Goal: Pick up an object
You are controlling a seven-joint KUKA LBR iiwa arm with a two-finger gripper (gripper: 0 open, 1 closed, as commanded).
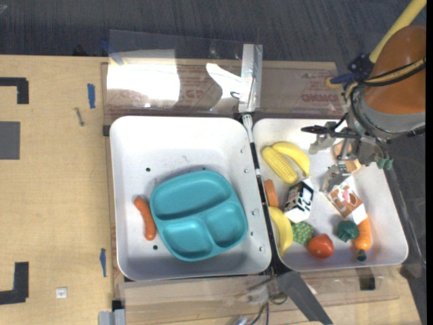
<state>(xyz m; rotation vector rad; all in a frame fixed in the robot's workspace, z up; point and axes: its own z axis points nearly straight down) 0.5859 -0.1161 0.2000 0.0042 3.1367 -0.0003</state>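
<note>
The metal claw (344, 156) hung over the right bin (392, 208) at two o'clock; its grip I could not tell. A ridged yellow corn cob (279, 164) lay at ten o'clock.

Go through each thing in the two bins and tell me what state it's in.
Teal divided plate: right way up in the left bin, nothing in its compartments.
Hot dog: lying flat beside the plate's left edge.
Corn cob: lying flat in the right bin.
Tomato: resting near the front wall.
Gripper: above the right bin, holding nothing visible.
</note>
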